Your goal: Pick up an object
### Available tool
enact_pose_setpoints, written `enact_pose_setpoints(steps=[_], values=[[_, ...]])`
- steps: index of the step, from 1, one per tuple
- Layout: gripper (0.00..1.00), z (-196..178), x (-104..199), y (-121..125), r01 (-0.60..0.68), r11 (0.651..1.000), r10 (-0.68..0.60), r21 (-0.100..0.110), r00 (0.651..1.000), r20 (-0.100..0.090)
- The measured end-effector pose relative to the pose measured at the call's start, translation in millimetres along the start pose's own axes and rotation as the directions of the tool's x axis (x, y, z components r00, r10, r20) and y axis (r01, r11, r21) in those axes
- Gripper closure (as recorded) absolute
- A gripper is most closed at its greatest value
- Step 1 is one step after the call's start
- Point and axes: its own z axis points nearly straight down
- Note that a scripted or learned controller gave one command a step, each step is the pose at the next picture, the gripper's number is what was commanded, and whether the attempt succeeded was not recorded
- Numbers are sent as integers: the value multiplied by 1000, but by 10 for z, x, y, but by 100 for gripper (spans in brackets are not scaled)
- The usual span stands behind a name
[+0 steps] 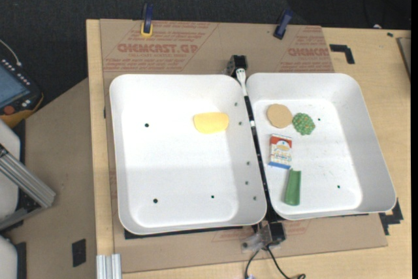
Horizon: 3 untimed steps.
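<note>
Looking down at a slant on a table (196,42) that carries 2 shallow white bins side by side. Nearest the viewer, in the right bin (366,140), a green stick (292,187) lies almost upright in the frame, close to the front wall. Just behind it sits a small carton (281,151), red on top and blue at the bottom, its lower edge near the stick's tip. Farther back, a tan disc (279,116) and a green ball (303,123) rest touching or nearly so. In the left bin (130,160), a yellow lump (211,122) lies alone, well apart from everything, toward the far right side near the divider. I cannot tell whether the hand is open or closed.

Likely trouble: the disc and ball sit so close that fingers may strike both and push one aside. The carton and stick crowd each other too. The flat disc may slip out. The yellow lump looks the safest pick, though the nearby wall could block a finger.
</note>
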Motion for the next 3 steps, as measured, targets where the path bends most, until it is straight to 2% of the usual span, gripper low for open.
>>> enact_pose_setpoints(steps=[1,2,3], values=[[100,-103,846,12,13,1000,-13,7,1000,-8],[100,924,1351,631,11,1000,-10,24,1000,-11],[100,3012,765,52,-3,999,3,32,1000,-11]])
